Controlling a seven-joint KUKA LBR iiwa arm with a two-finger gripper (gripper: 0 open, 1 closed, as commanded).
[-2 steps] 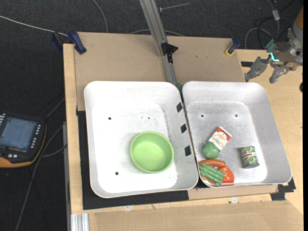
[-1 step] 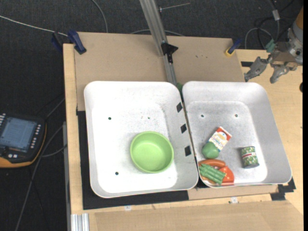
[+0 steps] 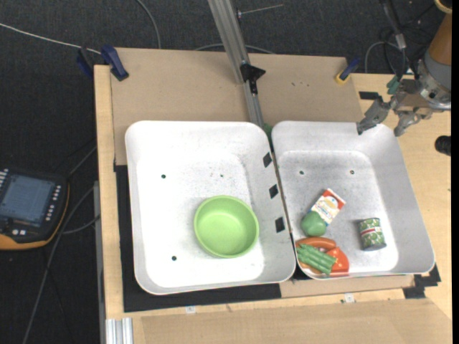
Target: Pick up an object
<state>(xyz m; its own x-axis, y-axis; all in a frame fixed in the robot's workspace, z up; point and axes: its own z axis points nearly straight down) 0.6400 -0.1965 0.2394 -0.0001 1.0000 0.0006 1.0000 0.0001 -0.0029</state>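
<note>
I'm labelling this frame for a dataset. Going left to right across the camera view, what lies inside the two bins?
Green bowl in the left bin → green apple → small green can, both in the right bin. The carton and the vegetable packet overlap the apple's span, so I leave them out.

Green bowl (image 3: 226, 226) in left bin (image 3: 143, 149); open, empty jaws over right bin's (image 3: 401, 170) far corner.

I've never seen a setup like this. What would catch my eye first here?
Probably the bright green bowl, sitting alone in the left white bin. Next, the small cluster low in the right bin: a green ball touching a little carton, a packet of red and green vegetables, and a small can set apart. The robot's gripper hovers open over that bin's far right corner, holding nothing.
</note>
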